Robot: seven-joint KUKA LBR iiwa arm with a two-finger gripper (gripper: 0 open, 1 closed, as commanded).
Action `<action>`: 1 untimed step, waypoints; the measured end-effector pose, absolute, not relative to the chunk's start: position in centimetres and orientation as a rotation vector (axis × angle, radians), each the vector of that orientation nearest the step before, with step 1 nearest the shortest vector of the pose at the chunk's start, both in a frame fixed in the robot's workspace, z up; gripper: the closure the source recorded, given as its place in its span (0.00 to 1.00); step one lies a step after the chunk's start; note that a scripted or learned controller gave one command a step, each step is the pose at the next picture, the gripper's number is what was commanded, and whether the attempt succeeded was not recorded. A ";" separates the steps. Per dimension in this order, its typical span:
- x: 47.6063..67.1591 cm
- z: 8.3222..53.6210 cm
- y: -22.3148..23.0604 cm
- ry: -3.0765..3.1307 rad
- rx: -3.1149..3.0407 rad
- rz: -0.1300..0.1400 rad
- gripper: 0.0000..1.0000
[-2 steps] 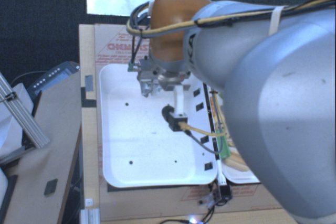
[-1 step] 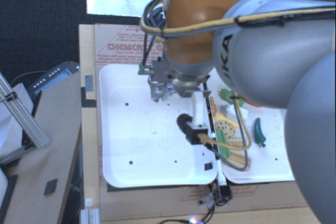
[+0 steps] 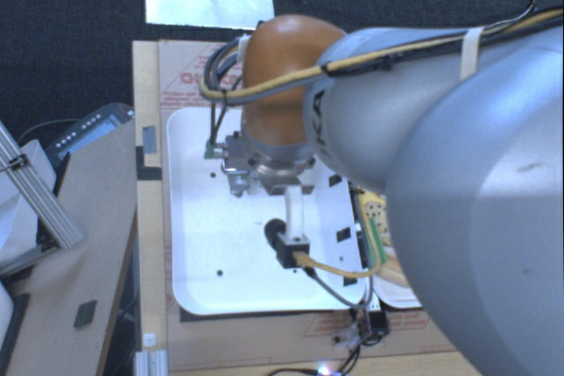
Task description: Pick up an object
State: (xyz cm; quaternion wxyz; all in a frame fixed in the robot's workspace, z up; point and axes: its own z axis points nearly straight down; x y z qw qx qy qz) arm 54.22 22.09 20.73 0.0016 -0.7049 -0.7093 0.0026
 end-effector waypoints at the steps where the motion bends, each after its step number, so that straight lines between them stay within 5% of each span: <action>1: 49.3 21.2 23.6 -2.227 -2.211 0.004 1.00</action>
